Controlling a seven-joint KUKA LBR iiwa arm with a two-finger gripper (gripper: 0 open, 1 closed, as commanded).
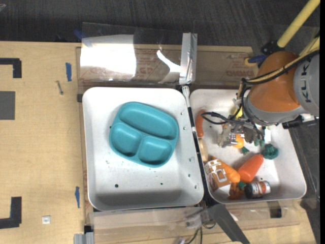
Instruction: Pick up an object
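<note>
Now gripper (234, 136) hovering low in right bin (297, 187), above carrot (251, 168); finger state: cannot tell. Advising: centering over carrot, avoiding neighbouring clutter.

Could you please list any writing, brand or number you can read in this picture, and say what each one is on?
"KU": large dark letters on the grey arm, cut off by the picture's edge.
Patterned carton in the right bin: print too blurred to read.
Small can label: too small to read.
</note>
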